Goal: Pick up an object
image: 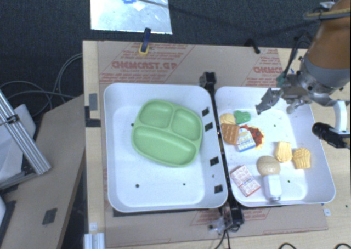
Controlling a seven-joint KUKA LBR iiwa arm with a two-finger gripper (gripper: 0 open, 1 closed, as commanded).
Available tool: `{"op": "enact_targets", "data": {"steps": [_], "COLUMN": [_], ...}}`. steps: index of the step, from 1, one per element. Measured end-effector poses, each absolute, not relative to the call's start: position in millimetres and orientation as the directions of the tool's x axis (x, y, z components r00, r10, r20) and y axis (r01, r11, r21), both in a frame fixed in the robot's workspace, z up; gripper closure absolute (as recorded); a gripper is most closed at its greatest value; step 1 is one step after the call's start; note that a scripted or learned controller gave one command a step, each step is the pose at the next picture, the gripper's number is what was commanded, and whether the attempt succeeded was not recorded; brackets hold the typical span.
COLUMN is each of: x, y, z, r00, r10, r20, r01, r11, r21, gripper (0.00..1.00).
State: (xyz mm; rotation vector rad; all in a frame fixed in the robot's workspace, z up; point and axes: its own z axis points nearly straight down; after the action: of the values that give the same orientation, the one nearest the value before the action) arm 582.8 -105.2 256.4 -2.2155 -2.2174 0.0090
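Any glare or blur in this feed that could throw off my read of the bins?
Camera view: the shiny sheet above the bench glares; the white bins are bright yet unclipped, and the green tray reads cleanly; the gripper and arm look soft, and the small items lack fine detail.

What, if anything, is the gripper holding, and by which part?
Nothing: the gripper hangs open over the right white bin, above the small green toy, with nothing between its fingers.

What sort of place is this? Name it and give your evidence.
Likely a robotics lab test bench: two white bins on a board, toy food pieces and a green divided plate as props, loose cables beside the bench.
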Motion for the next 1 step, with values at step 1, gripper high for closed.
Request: {"op": "enact_targets", "data": {"steps": [1], "x": [584.8], "y": [-105.0], "z": [262.2], "r00": [-0.003], "r10": [1.0], "r20": [0.0], "r01": [1.0], "r11": [0.003], "r21": [0.002], "gripper": [0.0]}}
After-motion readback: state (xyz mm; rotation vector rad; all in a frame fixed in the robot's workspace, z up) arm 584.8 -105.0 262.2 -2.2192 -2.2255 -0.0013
